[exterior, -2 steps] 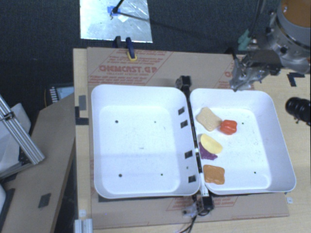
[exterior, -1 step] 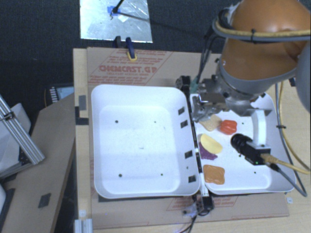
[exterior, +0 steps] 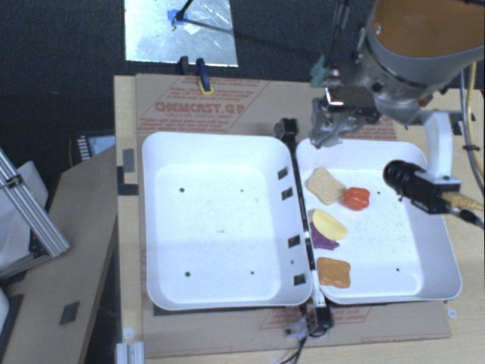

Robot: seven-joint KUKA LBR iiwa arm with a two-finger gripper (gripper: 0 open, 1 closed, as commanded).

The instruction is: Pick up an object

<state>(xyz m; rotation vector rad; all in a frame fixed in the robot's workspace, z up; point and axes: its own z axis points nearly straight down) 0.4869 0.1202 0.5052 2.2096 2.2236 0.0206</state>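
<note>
The surface, covered with a printed brown cardboard sheet, is seen carrying two shallow white plastic bins side by side. The left white bin lies well off to the camera-left of the end effector; no objects are seen on its floor. The right white bin sits below the end effector, which hangs over its far left corner.

The grey arm with the orange band is seen reaching in from the upper right. The end effector is poised above the far rim of the right bin; whether it is spread or pressed together cannot be told at this angle. Nothing is seen pinched by it.

Candidate objects, all in the right bin, nearer the camera than the end effector:
- tan bread-slice-shaped piece, closest, just below the end effector
- orange-brown toast-like piece, farthest off, by the near rim
- pale yellow rounded piece, resting on the purple one
- red-orange tomato-like piece, just beside the tan piece
- small purple piece, partly covered

Progress is judged early: no object has been lifted, all lie flat on the bin floor. Descent, closing on one piece and lifting are still left.
</note>
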